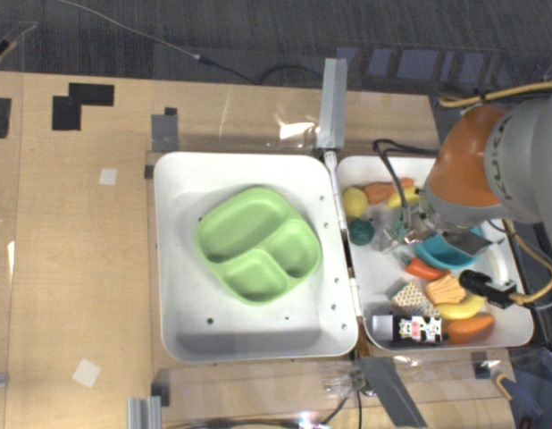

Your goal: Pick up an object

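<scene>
Wooden desk (71, 266) under a slanted overhead camera carries two shallow white bins side by side; dark carpet lies beyond its far edge. Take the green divided tray (258, 244) as your landmark: it lies alone in the left bin (182, 329). Right of the tray, past the shared rim, the right bin (379, 275) holds a crowd of small toys. Nearest the tray sit a yellow ball (355, 202) and a teal ball (360, 232); farther right lie a blue bowl (446, 256), an orange carrot-like piece (425, 269), a waffle-patterned piece (410, 295), a banana (464, 307) and, toward the near rim, a dark printed box (417, 329).

The arm (490, 168) reaches in from the right and covers the far corner of that bin. The tool (403, 231) hangs just right of the teal ball, above the blue bowl's left edge; you cannot tell from this view how far it is open, and nothing can be made out in its grip.

No object is lifted yet. Judged as a target, the teal ball looks light, hard and smooth, so it is likely to roll or squirt out; close across its widest girth, squarely. The blue bowl likely offers a thin stiff rim to pinch. Expect neighbours touching each other to be nudged, since they lie close together.
</scene>
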`<state>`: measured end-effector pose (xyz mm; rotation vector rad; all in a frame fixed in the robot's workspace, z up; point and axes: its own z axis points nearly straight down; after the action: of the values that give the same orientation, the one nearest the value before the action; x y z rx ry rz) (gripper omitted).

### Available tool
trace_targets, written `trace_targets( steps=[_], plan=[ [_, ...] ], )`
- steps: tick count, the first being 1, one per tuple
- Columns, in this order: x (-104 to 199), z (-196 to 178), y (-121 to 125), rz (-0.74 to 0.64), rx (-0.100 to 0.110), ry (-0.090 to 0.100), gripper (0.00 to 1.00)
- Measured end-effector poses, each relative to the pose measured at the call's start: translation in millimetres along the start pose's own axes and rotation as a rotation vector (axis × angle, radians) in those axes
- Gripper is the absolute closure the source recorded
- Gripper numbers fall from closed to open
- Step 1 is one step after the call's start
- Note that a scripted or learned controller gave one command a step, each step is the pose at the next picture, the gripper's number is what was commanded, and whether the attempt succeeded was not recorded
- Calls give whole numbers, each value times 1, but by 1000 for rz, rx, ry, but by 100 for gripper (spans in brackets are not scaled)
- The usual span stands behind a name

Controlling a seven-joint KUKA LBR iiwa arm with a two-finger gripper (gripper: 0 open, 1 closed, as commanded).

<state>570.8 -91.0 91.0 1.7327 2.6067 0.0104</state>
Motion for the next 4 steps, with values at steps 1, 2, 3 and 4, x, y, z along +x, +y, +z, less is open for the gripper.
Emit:
trace_targets(
  steps=[1,2,3,4],
  plan=[
    [1,1,0,-2,-1,0,0],
    [-19,3,38,177,3,0,0],
    [-34,5,80,367,55,15,0],
    [-8,2,15,443,4,2,0]
  ],
)
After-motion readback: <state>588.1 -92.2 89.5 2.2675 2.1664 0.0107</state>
